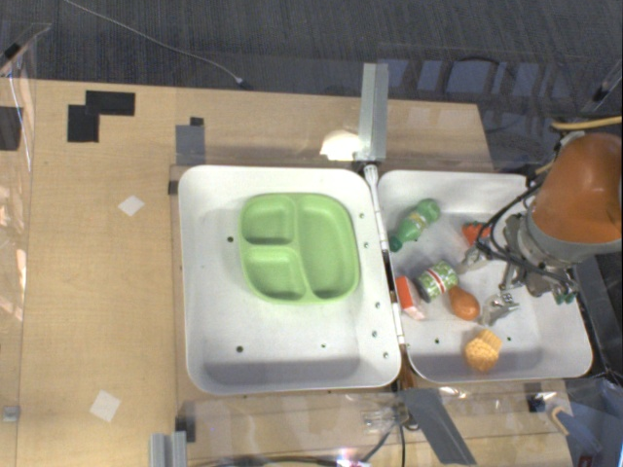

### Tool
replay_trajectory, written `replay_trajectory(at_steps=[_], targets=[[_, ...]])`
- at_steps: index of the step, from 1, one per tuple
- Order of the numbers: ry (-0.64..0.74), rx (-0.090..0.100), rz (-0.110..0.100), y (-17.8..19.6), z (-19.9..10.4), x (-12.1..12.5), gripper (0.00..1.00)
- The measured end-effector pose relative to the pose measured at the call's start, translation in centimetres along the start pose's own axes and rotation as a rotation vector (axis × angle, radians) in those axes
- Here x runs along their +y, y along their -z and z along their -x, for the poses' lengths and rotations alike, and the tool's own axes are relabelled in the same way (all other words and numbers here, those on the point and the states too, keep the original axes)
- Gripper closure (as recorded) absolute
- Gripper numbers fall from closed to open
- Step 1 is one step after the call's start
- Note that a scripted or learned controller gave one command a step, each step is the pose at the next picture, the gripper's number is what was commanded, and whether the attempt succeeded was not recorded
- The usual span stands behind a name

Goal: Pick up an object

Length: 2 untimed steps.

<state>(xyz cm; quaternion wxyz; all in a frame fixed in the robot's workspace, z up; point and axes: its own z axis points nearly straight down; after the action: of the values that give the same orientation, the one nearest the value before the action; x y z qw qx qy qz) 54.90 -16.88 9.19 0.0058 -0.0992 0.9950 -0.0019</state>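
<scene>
Orange egg-shaped toy [464,305], right bin [555,353], beside a small can [438,280] and just left of the tool [503,305], whose opening I cannot tell: likely light, smooth, prone to roll; best gripped across its middle.

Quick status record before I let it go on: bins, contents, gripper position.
left bin: holds green divided tray
right bin: green bottle, green-and-red can, orange egg-shaped item, yellow lumpy item, red-and-white item by the divider
gripper: over right bin, right of the orange item
held: nothing visibly between the fingers
</scene>
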Motion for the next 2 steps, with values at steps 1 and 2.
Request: replay_trajectory(at_steps=[1, 2], targets=[[0.007, -0.013, -0.005, 1.4, 0.5, 0.1, 1.00], [-0.568, 0.000, 0.004, 9.6, 3.3, 8.6, 1.00]])
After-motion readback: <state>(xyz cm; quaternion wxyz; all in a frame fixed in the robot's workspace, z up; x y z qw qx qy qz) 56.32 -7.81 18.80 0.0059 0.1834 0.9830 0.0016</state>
